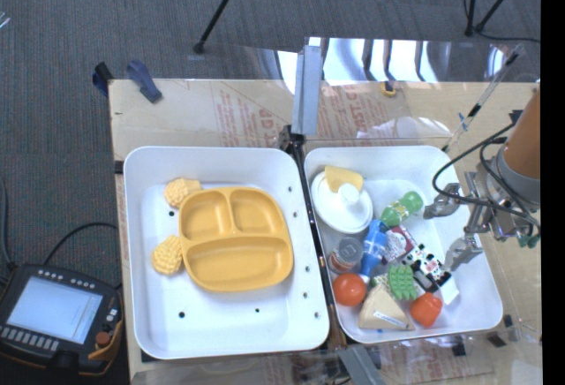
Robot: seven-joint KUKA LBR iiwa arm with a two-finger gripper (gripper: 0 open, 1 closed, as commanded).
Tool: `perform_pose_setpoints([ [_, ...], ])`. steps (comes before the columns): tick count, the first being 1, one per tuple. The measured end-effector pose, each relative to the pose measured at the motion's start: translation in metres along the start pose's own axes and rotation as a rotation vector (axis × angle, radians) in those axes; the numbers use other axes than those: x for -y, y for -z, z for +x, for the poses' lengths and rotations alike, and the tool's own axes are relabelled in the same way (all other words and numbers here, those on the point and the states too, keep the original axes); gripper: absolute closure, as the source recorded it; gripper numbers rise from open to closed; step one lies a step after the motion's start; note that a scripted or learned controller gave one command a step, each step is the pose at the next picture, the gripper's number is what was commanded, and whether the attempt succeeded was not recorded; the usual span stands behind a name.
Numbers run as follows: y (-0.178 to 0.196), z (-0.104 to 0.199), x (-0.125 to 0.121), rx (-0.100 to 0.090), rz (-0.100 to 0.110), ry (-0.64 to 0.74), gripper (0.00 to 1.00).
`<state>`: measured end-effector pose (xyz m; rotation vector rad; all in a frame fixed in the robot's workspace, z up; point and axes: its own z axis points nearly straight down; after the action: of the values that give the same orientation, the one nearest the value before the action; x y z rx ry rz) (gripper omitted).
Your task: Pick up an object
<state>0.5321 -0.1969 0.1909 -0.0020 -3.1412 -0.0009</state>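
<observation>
I had the end effector (452, 229) spread open and empty over the right bin (477, 308), eyeing the dice (430, 267) just below: light, stiff, best pinched across flat sides.

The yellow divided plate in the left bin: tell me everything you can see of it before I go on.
The yellow divided plate looks like smooth moulded plastic, roughly rectangular with rounded corners. Raised ridges split it into three compartments: two small ones along the far side and one long one along the near side. All three look bare. It lies flat and upright on the floor of the left bin, slightly rotated. Two bumpy yellow pieces sit against its left edge, one near the far corner, one near the near corner.
</observation>
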Motion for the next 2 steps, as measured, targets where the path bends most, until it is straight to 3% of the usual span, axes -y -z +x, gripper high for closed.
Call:
perform_pose_setpoints([
  [1,-0.101,0.027,-0.051,0.005,0.001,0.065,0.0],
  [2,-0.104,-0.005,-0.113,0.001,-0.002,0.16,0.0],
])
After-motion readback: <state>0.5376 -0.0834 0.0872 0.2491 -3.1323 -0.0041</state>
